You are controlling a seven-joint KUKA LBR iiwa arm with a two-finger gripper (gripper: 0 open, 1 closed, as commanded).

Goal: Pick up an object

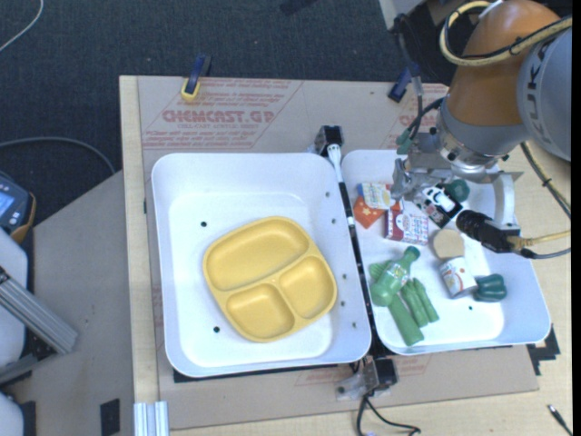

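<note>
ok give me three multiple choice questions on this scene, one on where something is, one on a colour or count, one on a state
1. Where is the yellow divided tray?
A. in the left bin
B. in the right bin
C. on the bare bench

2. How many compartments does that tray have?
A. two
B. three
C. five

3. Where is the hand right now?
A. over the left bin
B. low over the clutter in the right bin
C. off beyond the bench

Answers:
1 A, the tray lies alone inside the left bin.
2 B, one long section and two smaller ones show.
3 B, it sits above the packets at the far end of the right bin.
</note>
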